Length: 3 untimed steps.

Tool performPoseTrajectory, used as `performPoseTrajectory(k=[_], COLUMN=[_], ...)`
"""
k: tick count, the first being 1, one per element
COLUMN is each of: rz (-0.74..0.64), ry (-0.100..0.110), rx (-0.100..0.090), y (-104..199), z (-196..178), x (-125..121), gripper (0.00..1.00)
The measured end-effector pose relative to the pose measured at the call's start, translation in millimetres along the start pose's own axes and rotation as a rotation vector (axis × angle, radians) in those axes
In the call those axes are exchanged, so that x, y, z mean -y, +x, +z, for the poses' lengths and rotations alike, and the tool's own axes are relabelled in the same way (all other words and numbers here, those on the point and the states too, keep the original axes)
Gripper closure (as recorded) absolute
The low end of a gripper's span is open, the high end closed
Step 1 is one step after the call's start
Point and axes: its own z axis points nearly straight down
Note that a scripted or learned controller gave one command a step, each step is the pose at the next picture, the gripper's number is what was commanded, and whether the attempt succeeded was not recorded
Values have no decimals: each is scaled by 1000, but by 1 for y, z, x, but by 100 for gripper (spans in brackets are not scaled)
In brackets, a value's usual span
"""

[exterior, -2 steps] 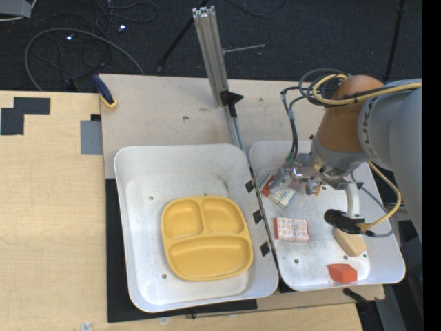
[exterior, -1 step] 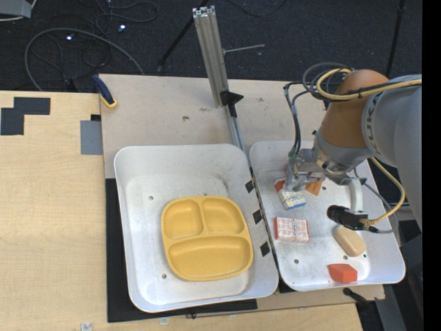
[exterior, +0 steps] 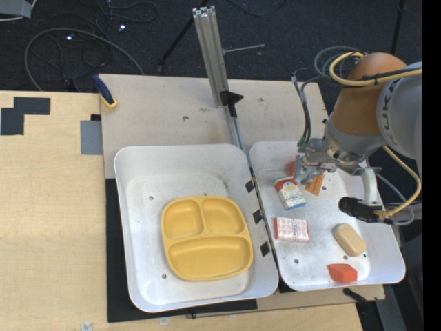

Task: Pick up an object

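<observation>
Carton (exterior: 291,195), lying at the right bin's (exterior: 386,271) upper left, sits just below the gripper (exterior: 308,176), finger state indiscernible; approach step, next calling for descent astride the carton.

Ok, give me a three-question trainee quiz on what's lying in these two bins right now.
1. Multiple choice: what lies in the left bin? A) a yellow divided plate B) a tan block C) a small carton
2. True or false: the red piece lies at the near edge of the right bin.
3. Short answer: which item lies closest to the end effector?

Key
1. A, the yellow divided plate.
2. True.
3. The small carton, just below the end effector; an orange piece sits beside it too. The pink patterned box and tan block lie farther off.
</observation>
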Motion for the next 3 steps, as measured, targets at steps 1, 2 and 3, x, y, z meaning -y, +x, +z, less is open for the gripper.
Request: performPoseTrajectory(k=[1,2,3], rz=[-1,-1,-3], ry=[-2,0,4], rx=[0,0,-2], y=[8,7,57], z=[-49,-67,-56], x=[4,4,-2], gripper=[100,100,100])
